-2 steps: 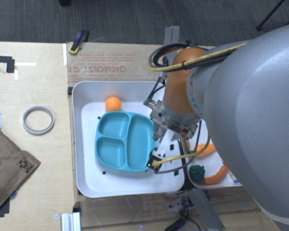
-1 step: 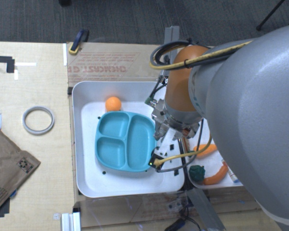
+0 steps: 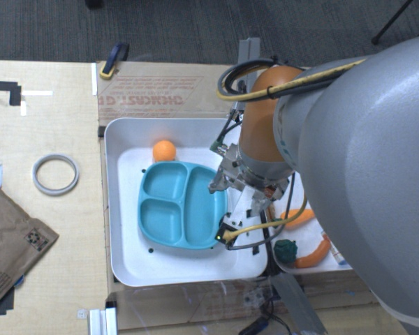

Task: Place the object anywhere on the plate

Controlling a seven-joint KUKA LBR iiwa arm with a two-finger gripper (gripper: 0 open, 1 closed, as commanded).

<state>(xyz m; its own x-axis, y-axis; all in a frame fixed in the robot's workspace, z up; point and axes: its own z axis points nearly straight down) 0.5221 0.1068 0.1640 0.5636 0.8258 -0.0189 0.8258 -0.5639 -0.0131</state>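
A teal divided plate (image 3: 174, 204) lies in the left white bin (image 3: 122, 208). Just beyond the plate's far edge, on the bin floor, rests a small orange ball (image 3: 164, 150). The arm's wrist and gripper (image 3: 220, 187) hang over the plate's right rim, seen from above so the fingertips are hidden under the wrist. In the right bin lie orange carrot-like pieces (image 3: 311, 257) and a green leafy toy (image 3: 286, 248), partly covered by the arm.
A roll of tape (image 3: 56, 174) and a brown cardboard box (image 3: 10, 246) sit on the bench to the left. A cardboard sheet (image 3: 160, 93) lies behind the bins. The big grey arm covers most of the right bin.
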